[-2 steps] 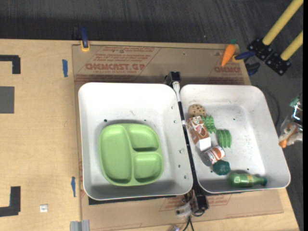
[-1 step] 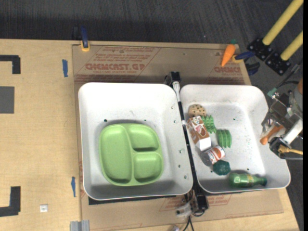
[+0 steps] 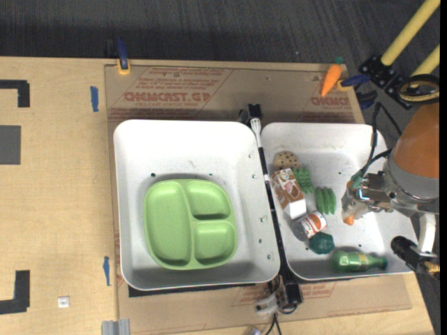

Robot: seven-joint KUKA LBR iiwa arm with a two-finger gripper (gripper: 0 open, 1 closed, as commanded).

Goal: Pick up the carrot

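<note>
The small orange plastic toy carrot lies near the right wall of the right shallow white bin, just under the grey two-finger gripper, whose grasp I cannot tell; it looks light, stiff and slick, best pinched mid-body.

A brown cardboard-covered bench stretched away to the gripper's left, marked with black tape and blue tape. Beyond it lay dark grey carpet.
</note>
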